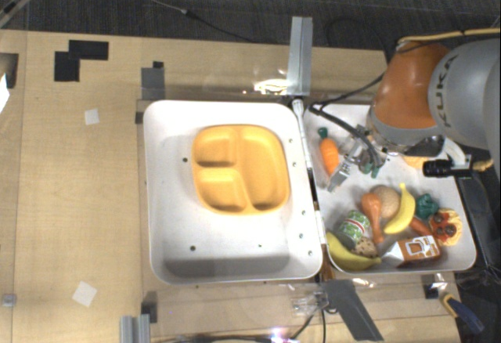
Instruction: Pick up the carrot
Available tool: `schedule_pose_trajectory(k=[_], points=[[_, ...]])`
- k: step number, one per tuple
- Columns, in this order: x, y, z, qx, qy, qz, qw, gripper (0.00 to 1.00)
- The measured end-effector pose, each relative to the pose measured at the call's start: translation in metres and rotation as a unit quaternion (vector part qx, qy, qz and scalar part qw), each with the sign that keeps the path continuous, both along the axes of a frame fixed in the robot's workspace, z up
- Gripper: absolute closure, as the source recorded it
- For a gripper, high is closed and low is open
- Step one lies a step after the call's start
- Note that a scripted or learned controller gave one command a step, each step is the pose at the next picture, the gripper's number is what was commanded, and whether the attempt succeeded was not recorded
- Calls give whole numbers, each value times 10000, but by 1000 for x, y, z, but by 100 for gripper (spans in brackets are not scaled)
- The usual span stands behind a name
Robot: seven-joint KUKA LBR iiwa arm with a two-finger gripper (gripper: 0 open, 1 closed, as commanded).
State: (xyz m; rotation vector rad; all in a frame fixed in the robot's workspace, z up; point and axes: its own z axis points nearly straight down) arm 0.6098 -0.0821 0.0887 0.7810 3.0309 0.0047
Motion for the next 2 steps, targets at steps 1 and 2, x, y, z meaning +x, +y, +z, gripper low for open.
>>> schedule_pose_trajectory(k=[1, 2], points=[[3, 0, 14, -9, -57, 19, 10000, 100], [-19, 44, 104, -28, -57, -464, 9989, 100]])
